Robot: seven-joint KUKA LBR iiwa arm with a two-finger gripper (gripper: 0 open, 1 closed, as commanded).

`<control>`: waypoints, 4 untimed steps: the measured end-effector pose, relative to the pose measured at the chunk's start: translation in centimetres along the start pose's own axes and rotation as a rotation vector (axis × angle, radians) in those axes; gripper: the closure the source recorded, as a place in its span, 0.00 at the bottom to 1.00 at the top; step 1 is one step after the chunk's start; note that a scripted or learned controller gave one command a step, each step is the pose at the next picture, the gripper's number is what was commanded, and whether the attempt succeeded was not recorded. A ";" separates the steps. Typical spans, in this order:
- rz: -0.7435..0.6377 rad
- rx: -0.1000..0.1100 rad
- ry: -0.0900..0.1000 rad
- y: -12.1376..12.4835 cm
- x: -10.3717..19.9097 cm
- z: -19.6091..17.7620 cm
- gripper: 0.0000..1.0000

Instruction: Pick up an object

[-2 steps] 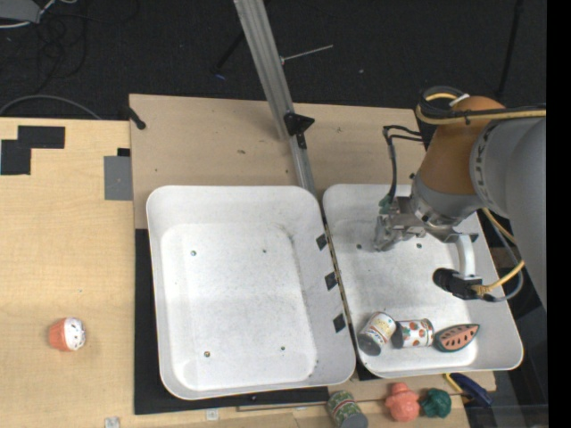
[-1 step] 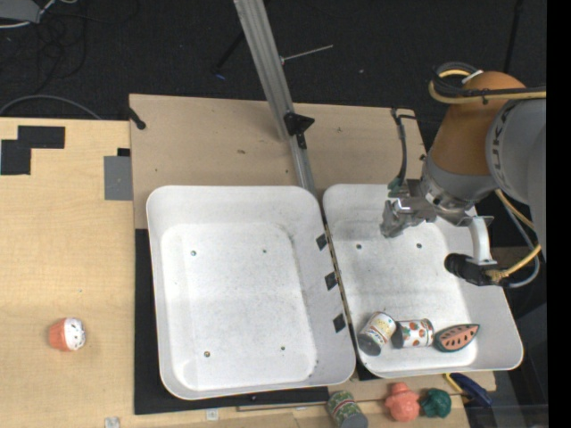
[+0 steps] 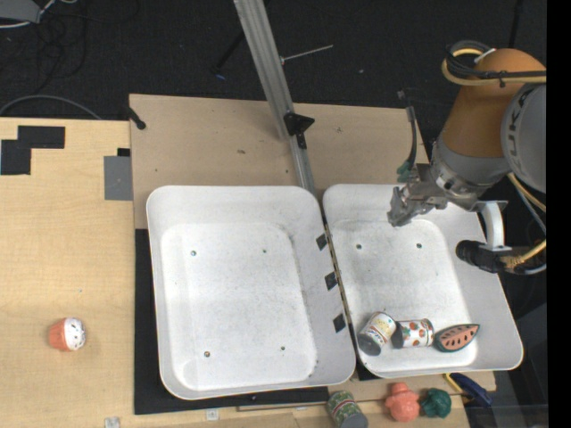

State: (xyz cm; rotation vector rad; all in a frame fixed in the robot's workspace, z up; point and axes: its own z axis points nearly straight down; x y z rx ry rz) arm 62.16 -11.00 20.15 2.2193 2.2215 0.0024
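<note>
The small printed tin can (image 3: 378, 332), the patterned cylinder (image 3: 413, 333) and the watermelon-slice toy (image 3: 456, 337) huddle touching along the right white bin's (image 3: 401, 266) near wall. My jaws hover at its far end, well apart; whether spread, I cannot tell. Descending among such crowded pieces, I could nudge neighbours and miss.

No legible text or labels.

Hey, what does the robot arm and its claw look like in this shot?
The arm is grey with a broad orange band above the wrist. Yellow and black cables loop over its top. The claw is a small, dark grey metal assembly with a thin cable running up from it.
</note>
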 end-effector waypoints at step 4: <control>-0.001 0.005 0.000 0.8 16.2 -1.7 1.00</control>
